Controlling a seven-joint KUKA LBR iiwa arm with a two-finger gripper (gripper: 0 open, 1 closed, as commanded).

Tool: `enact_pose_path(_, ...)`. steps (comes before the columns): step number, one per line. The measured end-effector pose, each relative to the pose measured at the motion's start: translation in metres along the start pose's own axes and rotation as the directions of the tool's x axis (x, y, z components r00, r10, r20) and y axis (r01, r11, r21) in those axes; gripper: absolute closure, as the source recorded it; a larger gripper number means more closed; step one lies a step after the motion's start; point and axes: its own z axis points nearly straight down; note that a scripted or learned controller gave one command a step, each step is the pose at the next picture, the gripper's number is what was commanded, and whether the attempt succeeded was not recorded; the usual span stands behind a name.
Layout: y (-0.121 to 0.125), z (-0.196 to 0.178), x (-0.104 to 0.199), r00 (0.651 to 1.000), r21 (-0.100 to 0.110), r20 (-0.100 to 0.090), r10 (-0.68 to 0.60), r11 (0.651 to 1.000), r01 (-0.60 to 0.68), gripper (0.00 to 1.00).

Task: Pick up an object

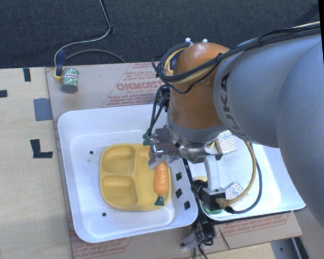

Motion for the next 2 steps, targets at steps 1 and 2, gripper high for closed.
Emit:
enact_pose_path(1, 0.022, 0.019, -0.054, 1.000, 0.000, 0.002, 0.002, 1.000, -0.002, 1.00)
enact_pose_path(2, -0.003, -0.004, -0.017, 1.000, 0.000, 0.000, 0.000, 1.000, 0.000, 1.00)
